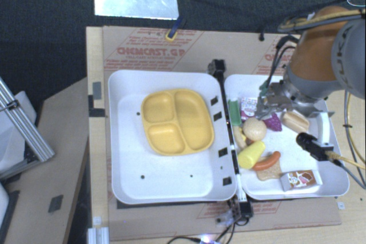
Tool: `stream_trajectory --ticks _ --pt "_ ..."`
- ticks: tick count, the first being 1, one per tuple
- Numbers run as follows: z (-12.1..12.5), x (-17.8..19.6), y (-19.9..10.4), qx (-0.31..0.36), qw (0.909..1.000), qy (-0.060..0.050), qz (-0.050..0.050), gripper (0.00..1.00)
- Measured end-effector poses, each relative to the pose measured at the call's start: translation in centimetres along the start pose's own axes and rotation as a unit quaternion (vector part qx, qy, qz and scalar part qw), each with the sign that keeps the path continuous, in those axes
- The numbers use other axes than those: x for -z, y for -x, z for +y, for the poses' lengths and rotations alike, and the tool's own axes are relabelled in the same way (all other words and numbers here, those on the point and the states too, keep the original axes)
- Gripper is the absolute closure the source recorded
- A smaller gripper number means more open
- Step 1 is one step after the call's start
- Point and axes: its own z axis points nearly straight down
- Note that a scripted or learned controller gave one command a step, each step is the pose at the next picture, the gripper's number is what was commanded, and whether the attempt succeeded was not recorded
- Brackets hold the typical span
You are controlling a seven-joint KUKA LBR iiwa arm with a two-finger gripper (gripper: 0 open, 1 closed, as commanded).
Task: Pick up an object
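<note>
While the arm (323,60) reaches in from the right, we see its wrist bent down over the back of the right bin (337,180), with the gripper (266,111) low among the toys. We cannot tell how the jaws stand; they are hidden in the clutter. Under it sit a round beige ball (255,129) and a purple piece (274,122). Near the front, a yellow banana-like piece (250,155) lies with its long axis slanted, upper end toward the back right. Beside it an orange sausage (266,162) slants the same way. The left bin (123,180) holds a yellow divided plate (176,122).
</note>
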Motion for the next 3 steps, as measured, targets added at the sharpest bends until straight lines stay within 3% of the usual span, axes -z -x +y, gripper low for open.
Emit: stream_trajectory --ticks 1,3 --pt "1.9 -0.6 -5.0 0.000 1.0000 0.001 0.000 1.00" --pt "4.8 1.6 -15.7 0.000 1.0000 0.001 0.000 1.00"
